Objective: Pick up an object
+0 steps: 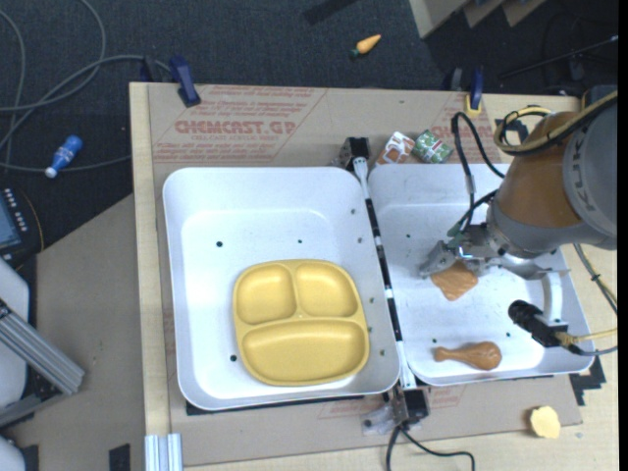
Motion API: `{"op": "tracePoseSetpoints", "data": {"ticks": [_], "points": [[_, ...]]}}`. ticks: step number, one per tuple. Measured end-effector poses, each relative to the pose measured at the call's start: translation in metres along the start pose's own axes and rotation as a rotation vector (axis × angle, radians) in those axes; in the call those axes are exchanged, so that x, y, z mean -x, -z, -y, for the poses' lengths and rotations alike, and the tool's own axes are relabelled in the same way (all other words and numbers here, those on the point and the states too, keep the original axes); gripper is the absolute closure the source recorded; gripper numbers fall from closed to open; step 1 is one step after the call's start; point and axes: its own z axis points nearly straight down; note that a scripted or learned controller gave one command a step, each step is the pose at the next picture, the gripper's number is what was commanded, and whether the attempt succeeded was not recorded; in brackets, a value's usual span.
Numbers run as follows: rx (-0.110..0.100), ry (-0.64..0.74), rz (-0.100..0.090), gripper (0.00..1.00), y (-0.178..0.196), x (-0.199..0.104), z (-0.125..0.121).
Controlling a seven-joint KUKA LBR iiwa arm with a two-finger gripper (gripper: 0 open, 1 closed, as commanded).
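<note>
**Gripper sitting over the tan piece in the right bin**

I am watching the gripper (453, 261) hanging low in the right bin (422, 199), about midway along it. The relation I am steering by is this: the tan food piece (455, 284) is lying just on the near side of the gripper, touching it or nearly so in this view, and its upper edge is tucked under the metal. The piece is looking roughly as wide as it is long, so I am not reading any clear long axis from it.

The toy drumstick (469, 355) is the other candidate. It is lying well apart from the gripper, nearer the bin's front wall, with its long axis running left to right and its thin end pointing toward the left bin (196, 224). There is one arm only, so no choice of side is arising.

I am judging the tan piece to be the nearer target, needing little or no sideways travel.

What I am struggling with: the wrist is covering the top of the gripper, and I cannot tell whether it is open or closed, nor whether the tan piece is actually gripped or just lying beneath it. The yellow divided plate (299, 322) is sitting alone in the left bin, far from the action.
</note>
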Motion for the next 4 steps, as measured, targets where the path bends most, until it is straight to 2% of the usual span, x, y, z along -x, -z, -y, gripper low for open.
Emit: {"op": "tracePoseSetpoints", "data": {"ticks": [1,2,3,4], "points": [[0.01,-0.001,0.003,1.0,0.016,0.001,-0.002],[0.008,-0.001,0.003,0.0,0.016,0.001,-0.002],[0.001,0.001,-0.001,0.0,0.004,-0.022,0.02],[0.006,-0.001,0.002,1.0,0.015,-0.021,0.019]]}}
